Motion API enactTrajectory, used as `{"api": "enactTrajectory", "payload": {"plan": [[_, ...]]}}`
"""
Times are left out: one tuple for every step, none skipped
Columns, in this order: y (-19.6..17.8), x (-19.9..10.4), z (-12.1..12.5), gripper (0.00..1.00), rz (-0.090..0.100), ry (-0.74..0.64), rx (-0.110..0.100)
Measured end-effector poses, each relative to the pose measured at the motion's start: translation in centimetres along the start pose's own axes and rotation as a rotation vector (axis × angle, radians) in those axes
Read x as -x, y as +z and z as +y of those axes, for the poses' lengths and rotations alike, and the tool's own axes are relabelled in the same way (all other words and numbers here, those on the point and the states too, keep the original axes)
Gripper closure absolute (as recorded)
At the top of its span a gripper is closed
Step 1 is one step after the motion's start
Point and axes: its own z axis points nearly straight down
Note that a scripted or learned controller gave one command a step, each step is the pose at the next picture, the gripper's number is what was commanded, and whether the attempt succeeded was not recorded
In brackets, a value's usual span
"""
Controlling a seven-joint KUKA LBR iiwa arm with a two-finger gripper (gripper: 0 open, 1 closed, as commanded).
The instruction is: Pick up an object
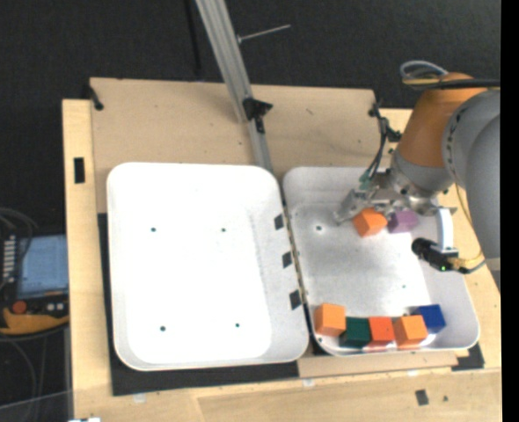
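My gripper (376, 207) hangs over the back part of the right bin (325, 187), below the orange band of the arm (427, 134). Directly under it sits an orange block (369, 224), with a small purple piece (404, 221) just to its right. Whether the gripper touches the orange block is hidden by the wrist. Along the right bin's front edge lies a row of blocks: orange (331, 317), dark green (356, 331), red-orange (381, 329), orange (410, 329) and blue (431, 316).
The left bin (198, 262) lies beside the right one, joined by small clips at the shared rim. A slanted metal pole (229, 55) rises from the bench behind the bins. A cable and small device (435, 251) hang off the arm over the right bin.
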Motion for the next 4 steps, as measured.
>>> {"api": "enactTrajectory", "payload": {"plan": [[-1.2, 0.1, 0.0, 1.00, 0.001, 0.002, 0.003], [-5.5, 0.1, 0.2, 1.00, 0.005, 0.001, 0.001], [-10.0, 0.1, 0.0, 1.00, 0.005, -0.002, 0.002], [-15.9, 1.0, 0.7, 1.00, 0.004, -0.003, 0.004]]}}
